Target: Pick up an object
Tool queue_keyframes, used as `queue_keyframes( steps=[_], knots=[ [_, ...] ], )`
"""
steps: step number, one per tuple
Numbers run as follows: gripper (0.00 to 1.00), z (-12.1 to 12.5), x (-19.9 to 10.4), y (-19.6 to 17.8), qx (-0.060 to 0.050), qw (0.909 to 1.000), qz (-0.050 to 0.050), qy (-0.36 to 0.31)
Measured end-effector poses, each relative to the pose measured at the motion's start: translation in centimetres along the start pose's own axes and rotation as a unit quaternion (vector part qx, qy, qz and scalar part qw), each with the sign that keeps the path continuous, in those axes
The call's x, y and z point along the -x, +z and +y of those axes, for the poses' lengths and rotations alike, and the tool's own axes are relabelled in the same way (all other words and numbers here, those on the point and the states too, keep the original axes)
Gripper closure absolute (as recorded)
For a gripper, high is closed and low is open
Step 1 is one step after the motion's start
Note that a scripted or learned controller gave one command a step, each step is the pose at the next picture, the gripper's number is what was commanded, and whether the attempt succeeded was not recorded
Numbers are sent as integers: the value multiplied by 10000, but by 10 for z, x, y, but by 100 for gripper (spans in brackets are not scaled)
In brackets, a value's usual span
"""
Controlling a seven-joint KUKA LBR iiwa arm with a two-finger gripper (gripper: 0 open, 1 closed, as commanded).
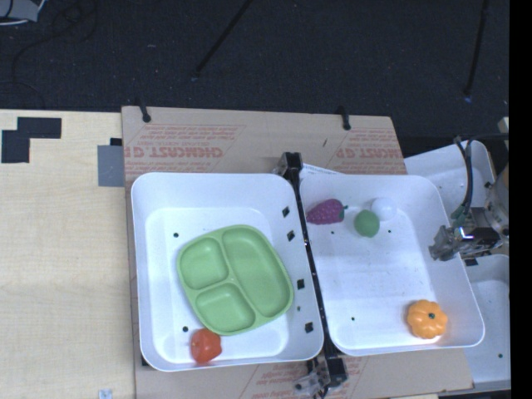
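Orange pumpkin toy (426, 319) lay in the near right corner of the right bin (391, 293), close to the rim, nearest of all the objects to the gripper (450, 246) but apart from it. The gripper hung over that bin's right rim. Whether it was spread or pressed together could not be told, and nothing showed in its grasp. Bare white floor lay open between the gripper and the bin's middle.

Toward the far wall sat a green ball (366, 223), with a purple toy (326, 212) just beside it, near the divider between the bins.

In the left bin (158, 239) a green divided plate (235, 279) took up the middle, and a red toy (205, 345) lay at its near edge, against the front wall. Both bins rested on a cardboard sheet (249, 140) on the desk (58, 248).
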State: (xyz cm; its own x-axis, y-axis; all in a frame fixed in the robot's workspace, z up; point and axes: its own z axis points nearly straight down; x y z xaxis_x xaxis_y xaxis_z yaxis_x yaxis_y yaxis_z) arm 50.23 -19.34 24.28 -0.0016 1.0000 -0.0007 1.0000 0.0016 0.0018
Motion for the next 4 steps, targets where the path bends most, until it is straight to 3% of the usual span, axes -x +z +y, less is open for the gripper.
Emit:
queue_keyframes(
  steps=[3,4],
  knots=[
    [100,33,-168,-9,-20,10000,16,-20],
    [100,42,-212,4,-32,10000,7,-6]
  ],
)
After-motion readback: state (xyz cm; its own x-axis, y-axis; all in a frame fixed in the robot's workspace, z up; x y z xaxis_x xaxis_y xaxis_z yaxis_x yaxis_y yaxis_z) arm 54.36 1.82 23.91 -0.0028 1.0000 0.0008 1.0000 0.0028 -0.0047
